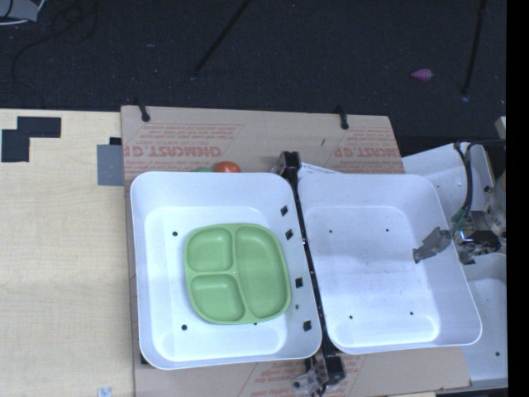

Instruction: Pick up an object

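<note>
Dark floor with cables fills the top of the view, and below it a pale wooden tabletop (58, 246) carries a cardboard sheet (248, 143) with two shallow white bins side by side. Inside the left bin (157, 222) lies a green divided plate (237, 273), flat on the floor of the bin, with three compartments facing up. Its longer side runs roughly from the far wall toward the near wall, a little tilted. Behind this bin, on the cardboard, a small red-orange thing (226, 168) is partly hidden by the rim.

At the right edge of the right bin (372, 279), the tool (438, 242) hangs just over the rim, with grey parts pointing into the bin. Whether it is open or closed I cannot tell; nothing is seen between its parts.

So the plate lies well apart from the tool, toward the left of the view, across the whole right bin and the black divider (302, 246). I judge that the coming move must cross this divider first.
</note>
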`<state>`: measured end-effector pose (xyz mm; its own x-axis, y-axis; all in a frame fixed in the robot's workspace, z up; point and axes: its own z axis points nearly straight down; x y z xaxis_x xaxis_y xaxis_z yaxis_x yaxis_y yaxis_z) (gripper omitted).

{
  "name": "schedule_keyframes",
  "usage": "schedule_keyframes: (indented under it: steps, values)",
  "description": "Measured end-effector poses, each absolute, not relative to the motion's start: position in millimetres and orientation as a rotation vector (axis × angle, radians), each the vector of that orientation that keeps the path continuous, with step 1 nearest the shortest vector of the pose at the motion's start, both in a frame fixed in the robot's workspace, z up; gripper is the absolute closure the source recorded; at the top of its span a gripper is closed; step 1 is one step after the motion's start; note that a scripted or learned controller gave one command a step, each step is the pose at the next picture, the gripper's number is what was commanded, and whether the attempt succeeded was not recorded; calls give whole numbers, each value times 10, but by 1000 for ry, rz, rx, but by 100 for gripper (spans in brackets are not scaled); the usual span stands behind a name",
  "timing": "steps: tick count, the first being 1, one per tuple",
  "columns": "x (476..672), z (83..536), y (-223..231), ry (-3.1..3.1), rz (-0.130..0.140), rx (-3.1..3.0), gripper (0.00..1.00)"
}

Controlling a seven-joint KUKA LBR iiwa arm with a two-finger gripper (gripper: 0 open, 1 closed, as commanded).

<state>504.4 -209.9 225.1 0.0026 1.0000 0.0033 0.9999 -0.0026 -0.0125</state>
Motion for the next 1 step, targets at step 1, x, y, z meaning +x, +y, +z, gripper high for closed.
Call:
schedule_keyframes:
  steps: [1]
  values:
    - [5068,2304,-2098,-2219,2,-2219,0]
